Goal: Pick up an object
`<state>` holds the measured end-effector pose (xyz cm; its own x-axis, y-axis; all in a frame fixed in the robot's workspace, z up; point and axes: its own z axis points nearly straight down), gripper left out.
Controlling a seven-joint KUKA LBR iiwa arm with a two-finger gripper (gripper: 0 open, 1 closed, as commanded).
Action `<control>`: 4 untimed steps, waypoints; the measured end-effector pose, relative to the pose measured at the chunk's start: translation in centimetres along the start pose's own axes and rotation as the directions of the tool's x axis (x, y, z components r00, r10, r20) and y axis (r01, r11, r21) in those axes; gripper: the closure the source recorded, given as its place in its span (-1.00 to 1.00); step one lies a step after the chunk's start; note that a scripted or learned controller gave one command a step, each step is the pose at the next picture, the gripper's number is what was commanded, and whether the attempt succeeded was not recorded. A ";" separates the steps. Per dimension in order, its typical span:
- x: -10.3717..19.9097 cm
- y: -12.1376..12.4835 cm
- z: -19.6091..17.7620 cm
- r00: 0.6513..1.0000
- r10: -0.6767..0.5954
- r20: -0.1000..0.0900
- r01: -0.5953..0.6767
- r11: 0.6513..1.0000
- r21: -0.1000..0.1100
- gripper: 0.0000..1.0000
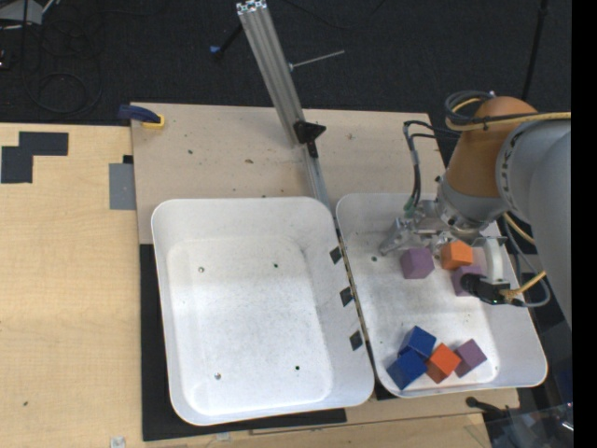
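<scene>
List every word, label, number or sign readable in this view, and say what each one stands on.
None can be read. The two white bins, the purple, orange and blue blocks, the arm and the metal rail show no print. Dark patches on the wooden board at the left are plain shapes, not letters.

A light wooden bench (pixel 56 287) occupies the 9 o'clock side. A paler board (pixel 233 152) lies toward 12 o'clock, bearing an inclined aluminium strut (pixel 272 63). The floor (pixel 112 35) beyond is dark, with loose cables (pixel 56 87) at 11 o'clock.
</scene>
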<state>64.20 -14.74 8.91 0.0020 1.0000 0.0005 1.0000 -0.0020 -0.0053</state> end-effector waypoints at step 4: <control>-1.0 0.3 -16.8 1.000 -0.003 0.001 0.003 1.000 -0.009 1.00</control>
<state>64.62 -15.72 25.72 -0.0006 1.0000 -0.0010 1.0000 0.0006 0.0037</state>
